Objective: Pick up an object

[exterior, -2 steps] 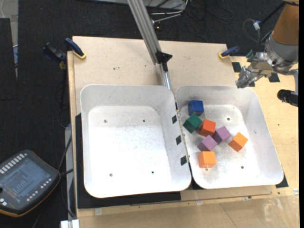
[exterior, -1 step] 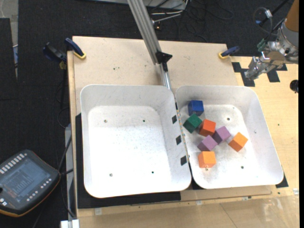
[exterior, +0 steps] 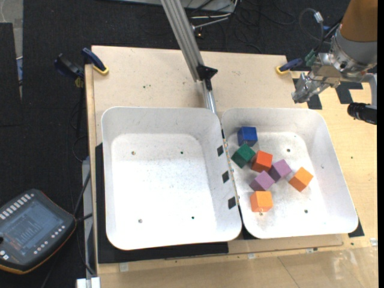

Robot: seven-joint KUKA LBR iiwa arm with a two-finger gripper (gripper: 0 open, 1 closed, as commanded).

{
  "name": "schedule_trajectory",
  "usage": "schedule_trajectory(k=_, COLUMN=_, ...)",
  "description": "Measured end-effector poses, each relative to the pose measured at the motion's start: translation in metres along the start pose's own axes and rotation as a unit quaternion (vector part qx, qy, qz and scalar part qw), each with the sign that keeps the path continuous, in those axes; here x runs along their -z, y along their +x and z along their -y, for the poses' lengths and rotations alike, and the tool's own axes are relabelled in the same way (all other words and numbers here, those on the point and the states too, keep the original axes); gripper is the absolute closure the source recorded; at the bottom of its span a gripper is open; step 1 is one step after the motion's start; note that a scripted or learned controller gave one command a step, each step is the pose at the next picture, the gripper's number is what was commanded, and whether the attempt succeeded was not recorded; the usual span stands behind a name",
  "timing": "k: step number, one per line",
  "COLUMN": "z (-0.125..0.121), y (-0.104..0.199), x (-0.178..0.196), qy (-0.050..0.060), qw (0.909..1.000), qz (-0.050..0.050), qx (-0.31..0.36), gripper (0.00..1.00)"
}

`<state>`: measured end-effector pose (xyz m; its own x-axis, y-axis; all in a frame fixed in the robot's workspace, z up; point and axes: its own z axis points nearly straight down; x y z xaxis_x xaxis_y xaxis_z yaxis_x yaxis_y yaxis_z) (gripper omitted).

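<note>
Several small cubes lie clustered in the right bin [exterior: 327, 212]: a blue cube [exterior: 247, 135], a green cube [exterior: 243, 155], an orange-red cube [exterior: 262, 160], two purple cubes [exterior: 280, 170] [exterior: 262, 180], and two orange cubes [exterior: 301, 179] [exterior: 261, 201]. My gripper [exterior: 302, 92] hangs above the bench just beyond the right bin's far right corner, well away from the cubes. Nothing shows between its fingers.
The left bin [exterior: 114, 161] stands beside the right one on the wooden bench. A slanted metal pole [exterior: 183, 32] reaches down to the bins' shared far edge. Clamps [exterior: 96, 62] [exterior: 288, 66] sit at the bench's back corners. A teach pendant [exterior: 30, 230] lies at lower left.
</note>
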<state>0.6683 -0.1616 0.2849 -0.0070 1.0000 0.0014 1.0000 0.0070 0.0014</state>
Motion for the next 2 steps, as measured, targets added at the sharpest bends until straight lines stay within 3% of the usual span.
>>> schedule_trajectory(k=2, z=0.036, y=0.114, x=-0.016, qy=0.002, qw=1.0000, qz=0.000, qx=0.000, gripper=1.00)
